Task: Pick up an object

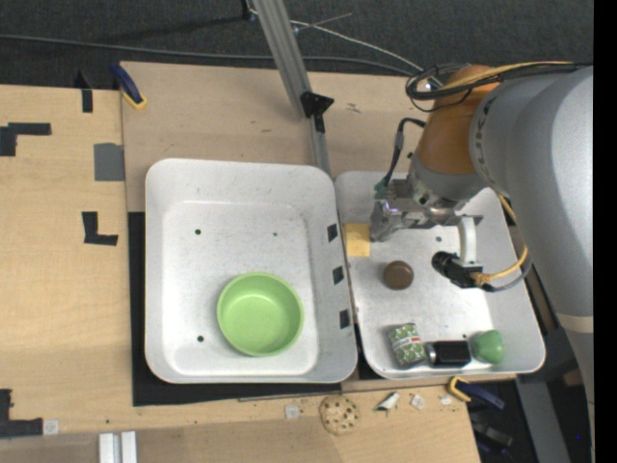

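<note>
Yellow block (358, 241) sits at the right bin's (521, 350) left edge, tight against the wall. My gripper (388, 222) is just beside it, low; I can't tell its state. Probably aiming there. Wall leaves little room on that side. Brown ball (398, 275) near, mid-bin, open space around. Green bowl (258, 313) in the left bin (174, 210).

The arm (540, 162) is cut off by the right edge and covers the right bin's (434, 302) far corner. The gripper (386, 222) is too blurred to read. The table (58, 287) runs past the left edge.
</note>
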You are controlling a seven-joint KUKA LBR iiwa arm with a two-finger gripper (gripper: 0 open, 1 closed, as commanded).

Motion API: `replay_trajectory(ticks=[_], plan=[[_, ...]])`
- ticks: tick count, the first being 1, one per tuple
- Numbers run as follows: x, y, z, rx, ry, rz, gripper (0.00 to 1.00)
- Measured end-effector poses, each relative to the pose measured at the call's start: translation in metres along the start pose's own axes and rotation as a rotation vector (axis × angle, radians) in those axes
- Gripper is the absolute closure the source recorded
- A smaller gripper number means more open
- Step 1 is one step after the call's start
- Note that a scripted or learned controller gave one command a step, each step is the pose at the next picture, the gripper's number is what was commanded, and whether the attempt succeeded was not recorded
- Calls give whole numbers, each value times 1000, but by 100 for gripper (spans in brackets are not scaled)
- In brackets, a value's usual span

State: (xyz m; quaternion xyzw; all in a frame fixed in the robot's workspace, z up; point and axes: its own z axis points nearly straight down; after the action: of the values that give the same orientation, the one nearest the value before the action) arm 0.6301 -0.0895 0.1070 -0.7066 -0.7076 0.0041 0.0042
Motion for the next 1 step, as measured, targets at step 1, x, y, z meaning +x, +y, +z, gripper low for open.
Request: replay_trajectory(ticks=[1], plan=[[-1,0,18,-8,-3,2,0]])
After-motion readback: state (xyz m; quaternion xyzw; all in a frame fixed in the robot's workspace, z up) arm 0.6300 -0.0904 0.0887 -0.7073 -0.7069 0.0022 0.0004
